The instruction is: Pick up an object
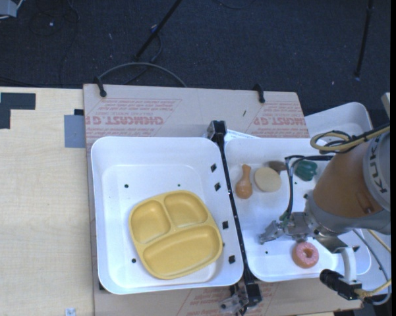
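A: Status of the pick at this frame?

B: Not done, by my reading. The gripper sat low over the floor of the right bin, near its middle. Nothing was visible between its tips, so no object was recorded as held.

A: Jaw state?

B: Cannot tell. The metal tip is small and partly blurred against the white floor; open or pressed together could not be resolved.

A: Candidate objects?

B: All in the right bin. A pink donut lay just beside the gripper, toward the near wall. A tan round piece and an orange pear-shaped piece lay close together by the divider side, apart from the gripper. A teal object sat near the far side, partly behind the arm.

A: Left bin?

B: The left bin held a yellow divided tray, well apart from the gripper.

A: Remaining work?

B: Judged: the whole grasp. Closing on one object, most likely the donut as the nearest, then the lift. No object appeared raised off the floor.
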Robot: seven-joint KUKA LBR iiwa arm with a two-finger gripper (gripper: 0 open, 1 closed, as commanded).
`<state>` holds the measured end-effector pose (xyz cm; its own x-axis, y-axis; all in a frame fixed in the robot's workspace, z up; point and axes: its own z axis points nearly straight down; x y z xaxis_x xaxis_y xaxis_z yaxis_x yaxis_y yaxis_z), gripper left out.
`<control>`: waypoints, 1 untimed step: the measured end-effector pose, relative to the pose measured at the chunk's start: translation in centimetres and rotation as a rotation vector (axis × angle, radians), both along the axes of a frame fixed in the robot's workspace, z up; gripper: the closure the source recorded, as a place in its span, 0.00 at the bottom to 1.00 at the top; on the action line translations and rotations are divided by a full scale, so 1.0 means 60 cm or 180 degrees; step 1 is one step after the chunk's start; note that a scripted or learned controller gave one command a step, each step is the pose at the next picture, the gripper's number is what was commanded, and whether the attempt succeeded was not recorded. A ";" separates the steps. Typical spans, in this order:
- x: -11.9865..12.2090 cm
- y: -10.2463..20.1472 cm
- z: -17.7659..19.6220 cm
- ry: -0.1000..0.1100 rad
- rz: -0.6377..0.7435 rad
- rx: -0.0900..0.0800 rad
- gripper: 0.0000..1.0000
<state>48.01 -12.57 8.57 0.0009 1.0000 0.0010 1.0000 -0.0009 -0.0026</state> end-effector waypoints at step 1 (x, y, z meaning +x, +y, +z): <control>0.001 -0.002 0.020 -0.0001 -0.0014 0.0003 1.00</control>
